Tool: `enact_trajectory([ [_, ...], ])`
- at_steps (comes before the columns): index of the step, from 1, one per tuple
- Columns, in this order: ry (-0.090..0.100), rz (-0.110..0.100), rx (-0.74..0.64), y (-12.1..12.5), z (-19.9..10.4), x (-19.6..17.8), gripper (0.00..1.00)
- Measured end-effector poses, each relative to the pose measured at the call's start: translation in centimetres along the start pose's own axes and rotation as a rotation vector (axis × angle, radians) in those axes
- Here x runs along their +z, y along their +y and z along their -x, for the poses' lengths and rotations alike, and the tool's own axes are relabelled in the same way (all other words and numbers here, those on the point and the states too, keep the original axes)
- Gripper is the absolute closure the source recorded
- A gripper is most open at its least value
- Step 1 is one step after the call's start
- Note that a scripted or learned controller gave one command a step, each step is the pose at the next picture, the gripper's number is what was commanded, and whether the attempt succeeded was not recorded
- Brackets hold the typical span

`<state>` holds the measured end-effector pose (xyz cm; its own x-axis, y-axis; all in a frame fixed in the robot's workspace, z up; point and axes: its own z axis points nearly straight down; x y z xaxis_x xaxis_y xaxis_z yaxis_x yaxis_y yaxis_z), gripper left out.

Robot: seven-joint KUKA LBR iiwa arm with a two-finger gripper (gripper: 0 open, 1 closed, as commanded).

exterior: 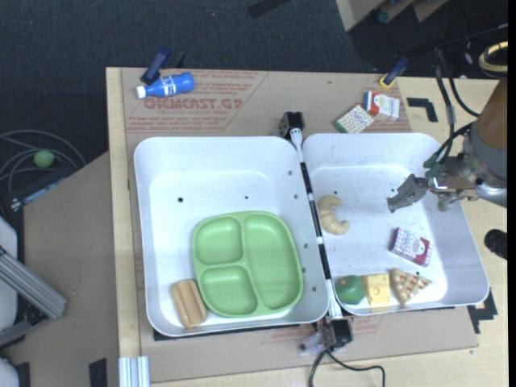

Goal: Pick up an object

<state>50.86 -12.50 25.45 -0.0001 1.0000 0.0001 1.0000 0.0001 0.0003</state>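
Observation:
My gripper (403, 195) hangs over the right bin (367, 153), near its middle right, with nothing seen in it. A tan croissant (331, 215) lies left of it near the divider. A small red and white carton (410, 247) lies just below the gripper. Along the bin's front edge sit a green round piece (350, 289), a yellow cheese block (376, 289) and a waffle-like wedge (409, 285).
The left bin (210, 164) holds a green divided plate (244, 262) and a bread slice (188, 302) at its front left corner. Behind the bins on the bench lie a blue and white bottle (165, 85) and small packets (368, 113).

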Motion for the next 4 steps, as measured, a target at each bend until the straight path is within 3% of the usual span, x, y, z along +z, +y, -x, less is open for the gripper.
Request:
enact_trajectory([
  [1,0.001,-0.003,0.002,-0.4,5.2,14.0,0.00],
  [2,-0.001,0.001,0.000,2.6,8.6,17.0,0.00],
  [3,0.007,0.002,-0.005,11.9,9.0,16.9,0.00],
  [4,-0.001,0.001,0.000,7.9,9.9,10.2,0.00],
])
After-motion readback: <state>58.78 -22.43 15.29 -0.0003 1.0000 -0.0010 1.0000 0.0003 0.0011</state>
